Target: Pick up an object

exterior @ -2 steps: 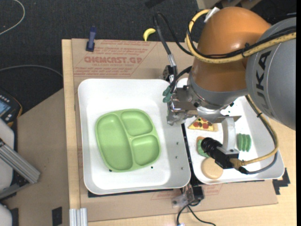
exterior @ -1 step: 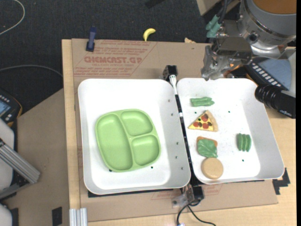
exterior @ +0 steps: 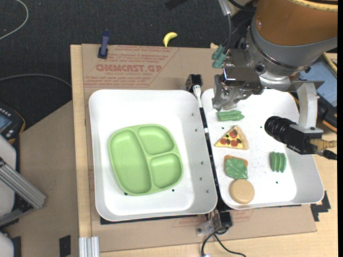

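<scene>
Single arm (exterior: pixel 292 23) enters from upper right of the camera view, reaching down and left; orange band fills the top right corner, grey wrist section directly below it; cables run along the wrist's left side; gripper (exterior: pixel 225 103) hangs below the wrist, pointing down, metal body with teal fittings at its upper left; jaws sit low, tips close to the surface under them; fingers too crowded by the gripper body to read their gap; a black cylindrical unit on a white bracket sticks out on the arm's lower right.

Grey arm (exterior: pixel 289 47), broad orange band
</scene>
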{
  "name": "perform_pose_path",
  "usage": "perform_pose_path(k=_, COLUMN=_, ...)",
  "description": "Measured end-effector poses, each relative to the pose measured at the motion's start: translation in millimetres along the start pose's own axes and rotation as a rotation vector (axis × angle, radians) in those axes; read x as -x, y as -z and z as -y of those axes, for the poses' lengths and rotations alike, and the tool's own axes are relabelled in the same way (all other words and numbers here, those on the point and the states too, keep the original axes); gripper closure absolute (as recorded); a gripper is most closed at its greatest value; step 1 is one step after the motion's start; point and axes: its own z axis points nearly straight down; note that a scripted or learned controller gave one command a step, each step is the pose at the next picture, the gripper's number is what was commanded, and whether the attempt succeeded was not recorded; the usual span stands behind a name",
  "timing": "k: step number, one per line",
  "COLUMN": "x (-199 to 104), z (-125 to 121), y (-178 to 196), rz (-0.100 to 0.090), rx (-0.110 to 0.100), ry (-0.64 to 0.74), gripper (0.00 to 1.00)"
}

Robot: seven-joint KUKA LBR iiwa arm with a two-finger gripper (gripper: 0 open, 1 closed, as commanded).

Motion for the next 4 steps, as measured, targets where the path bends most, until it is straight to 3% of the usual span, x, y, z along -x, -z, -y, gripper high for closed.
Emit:
perform_pose_path(k=1, x=0, z=-1, y=13, rz=-0.001, rx=0.008, ry=0.000, gripper=1.00)
perform_pose_path(k=2, x=-55, z=-5, y=-94, rz=0.001, rx=-0.005, ry=0.003, gripper=1.00)
perform_pose_path(k=4, x=-53, z=-7, y=-67, rz=-0.002, rx=0.009, ry=0.001, gripper=1.00)
